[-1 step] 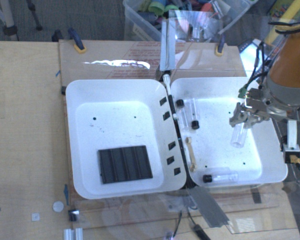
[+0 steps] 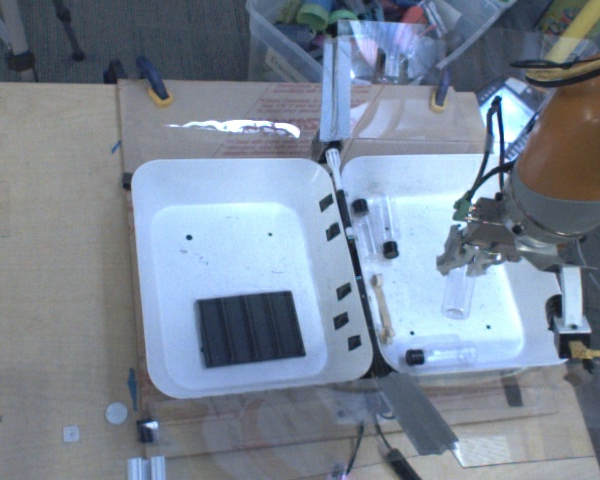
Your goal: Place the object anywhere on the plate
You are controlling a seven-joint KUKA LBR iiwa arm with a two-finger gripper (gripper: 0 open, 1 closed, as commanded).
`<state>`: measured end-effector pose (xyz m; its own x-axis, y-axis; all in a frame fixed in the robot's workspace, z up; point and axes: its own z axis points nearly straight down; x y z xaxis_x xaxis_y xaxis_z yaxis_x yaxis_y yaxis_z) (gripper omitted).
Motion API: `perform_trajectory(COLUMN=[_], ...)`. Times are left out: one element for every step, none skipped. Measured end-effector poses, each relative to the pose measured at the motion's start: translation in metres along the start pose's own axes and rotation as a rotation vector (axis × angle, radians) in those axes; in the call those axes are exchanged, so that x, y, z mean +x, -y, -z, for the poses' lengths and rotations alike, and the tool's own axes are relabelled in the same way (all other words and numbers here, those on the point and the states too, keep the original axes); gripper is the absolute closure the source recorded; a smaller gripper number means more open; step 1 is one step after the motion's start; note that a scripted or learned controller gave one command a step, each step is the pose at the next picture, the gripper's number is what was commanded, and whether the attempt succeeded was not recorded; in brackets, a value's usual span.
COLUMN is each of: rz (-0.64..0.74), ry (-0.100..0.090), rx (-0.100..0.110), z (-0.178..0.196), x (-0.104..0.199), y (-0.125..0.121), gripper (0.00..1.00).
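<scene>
Right now the fingers [image 2: 448,260] are clenched on the upper end of a clear tube [image 2: 456,296], as far as I can judge from above. The tube hangs straight below them over the floor of the right bin [image 2: 500,193], and I cannot make out any cap on it. I read that pinch at the top as the sensible one: it leaves the long body free, so the tube can be set down without the fingers meeting the surface first.

The black ridged plate [image 2: 250,328] is well away from the fingers, across the rims where the two bins meet, lying flat in the near part of the left bin [image 2: 140,268]. So the carry is not yet made, and the tube must be lifted high enough to cross those rims.

Other tubes lie loose in the right bin. One with a black cap [image 2: 440,352] sits nearer the camera than the fingers. Two more [image 2: 376,226] lie on the plate side of them, close to the bin's rim. A thin tan stick [image 2: 382,308] rests along that same rim.

Much is hard to read. The grey and orange arm [image 2: 570,148] is cut off at the frame's edge, and its wrist covers the top of the tube, so the actual contact is partly hidden. The tube is transparent against white plastic, and I cannot tell whether its lower end touches the bin floor or hangs clear of it. The table [image 2: 40,268] beyond the bins carries small bits I cannot identify.
</scene>
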<state>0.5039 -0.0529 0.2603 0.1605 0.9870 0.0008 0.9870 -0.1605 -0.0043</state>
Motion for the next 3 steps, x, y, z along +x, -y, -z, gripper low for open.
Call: perform_trajectory(rz=[0.104, 0.118, -0.12], ry=[0.0, 0.001, 0.002], rx=[0.0, -0.003, -0.004], z=[-0.038, -0.022, 0.031], x=[0.045, 0.096, 0.145], y=[0.013, 0.037, 0.049], gripper=[1.0, 1.0, 1.0])
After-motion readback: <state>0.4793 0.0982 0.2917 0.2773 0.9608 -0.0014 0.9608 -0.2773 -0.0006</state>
